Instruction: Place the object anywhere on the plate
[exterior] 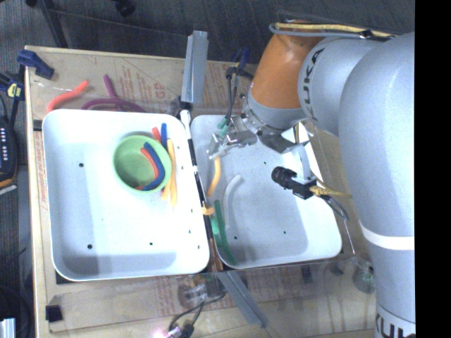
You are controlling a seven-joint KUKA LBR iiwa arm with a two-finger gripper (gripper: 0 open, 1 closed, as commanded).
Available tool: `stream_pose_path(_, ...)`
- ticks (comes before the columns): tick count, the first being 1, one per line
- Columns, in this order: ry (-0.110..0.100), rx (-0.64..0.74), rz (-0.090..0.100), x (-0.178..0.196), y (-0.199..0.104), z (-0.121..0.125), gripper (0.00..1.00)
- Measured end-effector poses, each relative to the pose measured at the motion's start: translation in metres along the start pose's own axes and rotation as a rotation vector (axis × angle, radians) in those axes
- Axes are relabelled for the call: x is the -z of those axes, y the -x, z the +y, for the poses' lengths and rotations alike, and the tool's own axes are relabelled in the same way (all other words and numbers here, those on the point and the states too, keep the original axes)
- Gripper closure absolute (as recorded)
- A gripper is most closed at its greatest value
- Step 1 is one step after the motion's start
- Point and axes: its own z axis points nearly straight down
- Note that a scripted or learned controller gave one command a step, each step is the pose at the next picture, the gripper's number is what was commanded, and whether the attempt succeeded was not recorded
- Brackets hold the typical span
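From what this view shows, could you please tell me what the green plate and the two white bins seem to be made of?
Green plate: probably plastic; uniform matte colour, softly rounded rim. Left bin and right bin: likely moulded plastic; smooth, faintly glossy white with rounded corners and small holes in the floor. The view cannot confirm either.

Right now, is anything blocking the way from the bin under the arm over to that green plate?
Only the two bins' adjoining rims lie between. The gripper hangs over the right bin; the green plate sits in the left bin, already carrying colored sticks.
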Motion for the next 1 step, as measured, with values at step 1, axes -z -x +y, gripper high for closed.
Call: stream_pose_path(1,0.0,0.0,0.0,0.0,-0.0001,0.0001,0.0)
